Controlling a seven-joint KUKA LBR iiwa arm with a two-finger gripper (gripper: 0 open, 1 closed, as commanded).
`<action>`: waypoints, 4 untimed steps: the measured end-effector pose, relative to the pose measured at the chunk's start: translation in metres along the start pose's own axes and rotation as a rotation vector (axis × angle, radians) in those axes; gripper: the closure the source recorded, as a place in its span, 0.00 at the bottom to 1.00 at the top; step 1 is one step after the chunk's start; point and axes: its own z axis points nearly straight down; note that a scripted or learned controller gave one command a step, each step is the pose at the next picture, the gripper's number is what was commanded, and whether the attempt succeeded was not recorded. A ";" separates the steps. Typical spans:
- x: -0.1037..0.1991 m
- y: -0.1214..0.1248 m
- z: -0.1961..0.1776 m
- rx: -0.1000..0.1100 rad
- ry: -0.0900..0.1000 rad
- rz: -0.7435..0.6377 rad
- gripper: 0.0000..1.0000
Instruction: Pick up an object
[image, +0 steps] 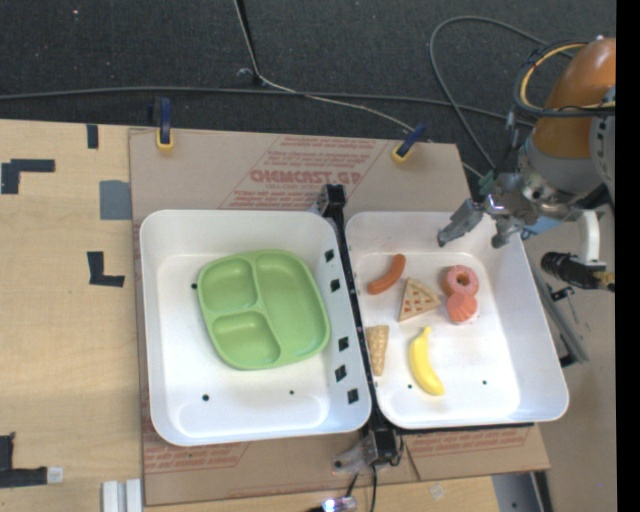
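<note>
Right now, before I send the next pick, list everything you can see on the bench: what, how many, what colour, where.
Bins: 2, white, side by side on the cardboard.
Divided plate: 1, green, in the left bin.
Hot dog: 1, orange-brown, right bin, upper left part.
Pizza slice: 1, tan with red, right bin, centre.
Donut: 1, pink, right bin, right of the pizza slice.
Pink-orange piece: 1, just below the donut, touching it.
Banana: 1, yellow, right bin, lower centre.
Cone-like piece: 1, tan, right bin, by the divider.
Clamps: 2, yellow and blue, cardboard's far edge.
Arm: 1, grey and orange, from the right.
Hand: 1, open, above the right bin's far right corner, holding nothing.
</note>
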 end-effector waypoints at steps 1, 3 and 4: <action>0.000 0.003 -0.009 -0.013 -0.003 -0.003 0.00; 0.018 -0.001 0.105 -0.012 -0.003 -0.005 0.00; 0.016 0.004 0.125 -0.026 -0.010 -0.005 0.00</action>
